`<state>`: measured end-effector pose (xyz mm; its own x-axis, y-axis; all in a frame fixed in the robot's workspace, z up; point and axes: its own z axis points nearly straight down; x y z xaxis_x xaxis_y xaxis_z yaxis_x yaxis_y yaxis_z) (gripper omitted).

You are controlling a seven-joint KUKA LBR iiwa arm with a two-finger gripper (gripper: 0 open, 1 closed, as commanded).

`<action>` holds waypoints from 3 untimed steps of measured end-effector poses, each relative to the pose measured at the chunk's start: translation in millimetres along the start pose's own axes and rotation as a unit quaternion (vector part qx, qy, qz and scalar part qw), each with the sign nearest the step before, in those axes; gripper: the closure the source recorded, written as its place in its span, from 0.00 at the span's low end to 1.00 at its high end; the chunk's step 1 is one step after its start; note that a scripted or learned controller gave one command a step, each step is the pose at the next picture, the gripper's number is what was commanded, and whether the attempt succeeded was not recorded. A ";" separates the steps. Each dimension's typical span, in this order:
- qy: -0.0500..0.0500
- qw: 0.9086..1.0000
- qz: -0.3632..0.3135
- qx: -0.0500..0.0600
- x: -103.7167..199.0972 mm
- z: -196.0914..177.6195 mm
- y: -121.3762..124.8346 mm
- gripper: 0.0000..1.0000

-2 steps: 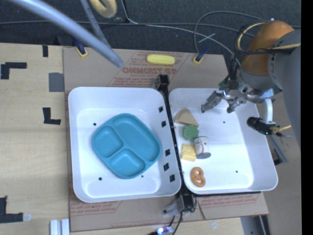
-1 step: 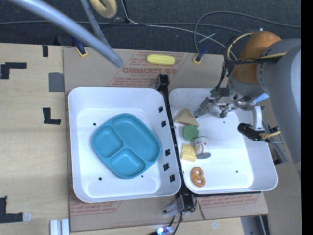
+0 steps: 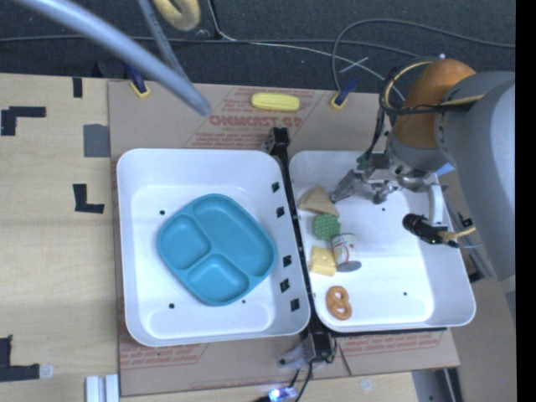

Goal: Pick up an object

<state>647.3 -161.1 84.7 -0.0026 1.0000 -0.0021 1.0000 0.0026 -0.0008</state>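
The right bin (image 3: pixel 419 296) holds several small objects along its left side: a tan wedge (image 3: pixel 316 199), a green lump (image 3: pixel 327 224), a small can on its side (image 3: pixel 344 246), a yellow block (image 3: pixel 323 261) and a brown pretzel (image 3: pixel 338 301). My gripper (image 3: pixel 362 193) hangs over the upper middle of this bin, just right of the tan wedge. It is open, its fingers spread apart, and nothing is between them. One finger (image 3: pixel 342 190) reaches toward the wedge without touching it.
In the left bin (image 3: pixel 134 224) lies a blue divided plate (image 3: pixel 217 248). A yellow object (image 3: pixel 275 101) rests on the cardboard behind the bins. A black ridge (image 3: pixel 289 216) separates the two bins. The arm's bulk covers the right bin's far right corner.
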 end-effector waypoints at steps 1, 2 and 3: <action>-0.001 1.000 -0.001 -0.002 -0.1 -12.0 1.1 1.00; 0.001 1.000 0.000 -0.002 5.7 -72.3 6.2 1.00; 0.001 1.000 0.001 -0.002 7.3 -135.7 5.7 1.00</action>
<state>653.1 -153.5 220.4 -0.0016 1.0000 -0.0008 1.0000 0.0016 0.0039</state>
